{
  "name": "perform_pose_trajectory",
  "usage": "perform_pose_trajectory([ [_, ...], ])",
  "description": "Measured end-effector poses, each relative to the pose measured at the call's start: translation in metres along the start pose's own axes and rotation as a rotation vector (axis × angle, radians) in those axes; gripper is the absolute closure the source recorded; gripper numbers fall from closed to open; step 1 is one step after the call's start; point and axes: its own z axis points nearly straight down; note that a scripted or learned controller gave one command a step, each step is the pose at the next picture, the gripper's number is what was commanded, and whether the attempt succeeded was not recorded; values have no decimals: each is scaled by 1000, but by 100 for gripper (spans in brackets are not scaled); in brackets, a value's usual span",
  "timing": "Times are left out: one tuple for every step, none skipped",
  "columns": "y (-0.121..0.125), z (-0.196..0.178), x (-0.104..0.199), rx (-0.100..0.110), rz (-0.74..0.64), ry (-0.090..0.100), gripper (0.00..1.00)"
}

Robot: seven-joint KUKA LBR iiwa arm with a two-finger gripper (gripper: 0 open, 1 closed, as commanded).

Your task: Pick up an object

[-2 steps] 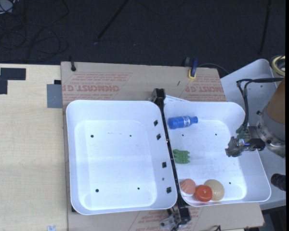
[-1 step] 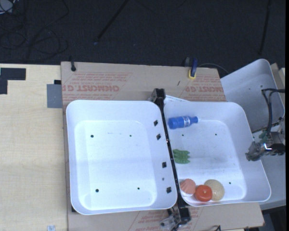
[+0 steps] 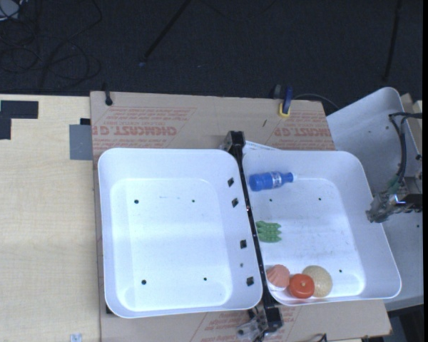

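The right bin [image 3: 357, 164] holds several objects. A blue bottle [image 3: 269, 181] lies on its side near the far left corner. A small green pod-like piece [image 3: 268, 231] rests by the left wall. At the near edge a pink piece [image 3: 277, 275], a red round piece [image 3: 301, 286] and a tan round piece [image 3: 318, 280] sit touching one another. My gripper [image 3: 382, 211] hangs at the right rim of this bin, well to the right of all the objects, and it looks small and dark.
The left bin [image 3: 110, 191] sits beside the right one, with a black divider strip [image 3: 246, 219] between them. Both rest on a cardboard sheet [image 3: 171, 123]. A white panel [image 3: 371, 116] and cables stand at the far right.
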Motion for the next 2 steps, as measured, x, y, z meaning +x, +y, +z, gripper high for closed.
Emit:
perform_pose_trajectory([
  [-24, 1, 1, 4, 2, 2, 100],
  [18, 10, 1, 1, -1, 0, 100],
])
